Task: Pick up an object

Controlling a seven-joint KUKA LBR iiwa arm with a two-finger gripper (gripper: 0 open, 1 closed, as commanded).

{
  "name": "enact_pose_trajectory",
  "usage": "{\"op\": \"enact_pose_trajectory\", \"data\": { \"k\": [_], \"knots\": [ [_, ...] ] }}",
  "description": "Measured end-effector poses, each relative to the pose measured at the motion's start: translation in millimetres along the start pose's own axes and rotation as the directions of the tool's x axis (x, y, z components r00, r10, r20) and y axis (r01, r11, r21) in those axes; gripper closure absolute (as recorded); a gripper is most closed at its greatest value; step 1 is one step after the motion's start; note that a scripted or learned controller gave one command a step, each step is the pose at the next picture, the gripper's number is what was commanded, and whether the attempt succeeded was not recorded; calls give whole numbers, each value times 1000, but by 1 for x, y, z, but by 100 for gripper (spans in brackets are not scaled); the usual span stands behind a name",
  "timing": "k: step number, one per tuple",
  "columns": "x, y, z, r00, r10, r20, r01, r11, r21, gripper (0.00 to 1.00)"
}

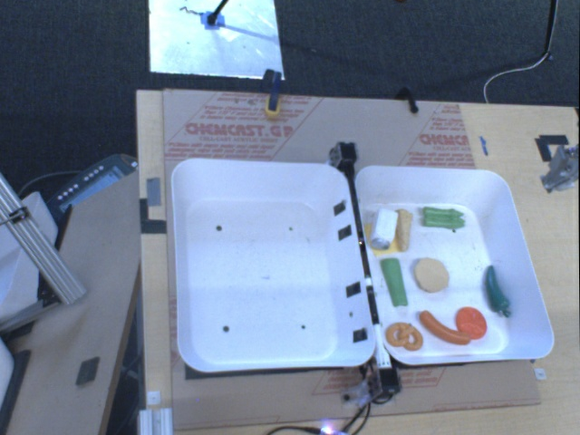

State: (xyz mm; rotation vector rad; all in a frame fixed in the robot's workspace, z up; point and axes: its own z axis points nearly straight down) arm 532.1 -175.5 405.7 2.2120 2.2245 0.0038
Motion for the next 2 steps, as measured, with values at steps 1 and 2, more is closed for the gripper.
{"op": "enact_pose_trajectory", "data": {
  "k": [1,2],
  "knots": [
    [7,3,34,1000,1,-1,-1,1000,5,100],
    [115,-11,134,1000,-8,-7,8,1000,13,100]
  ]
}}
